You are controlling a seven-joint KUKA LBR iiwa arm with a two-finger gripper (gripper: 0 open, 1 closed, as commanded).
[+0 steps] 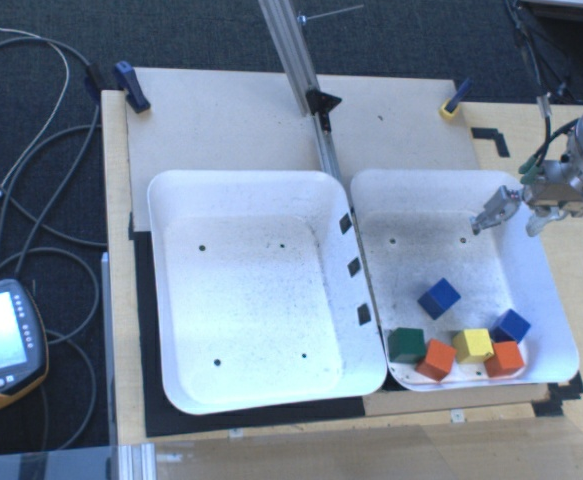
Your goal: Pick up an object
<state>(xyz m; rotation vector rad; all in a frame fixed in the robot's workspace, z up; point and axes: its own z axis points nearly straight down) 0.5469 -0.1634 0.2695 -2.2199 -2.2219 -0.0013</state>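
Note:
Several small cubes lie in the right bin [411,193], near its front wall. A blue cube [438,297] sits a little apart, toward the bin's middle. Along the front edge stand a green cube [406,344], an orange cube [436,359], a yellow cube [473,344], another orange cube [505,358] and a second blue cube [512,324]. My gripper [516,213] hangs over the right bin's far right part, well behind the cubes. Its fingers are spread apart with nothing between them.
The left bin [251,288] stands beside the right one. A metal pole [291,48] slants across the back board down to the gap between the bins. Blue [131,86] and yellow [454,103] clamps hold the board's back corners. A pendant [1,343] lies at left.

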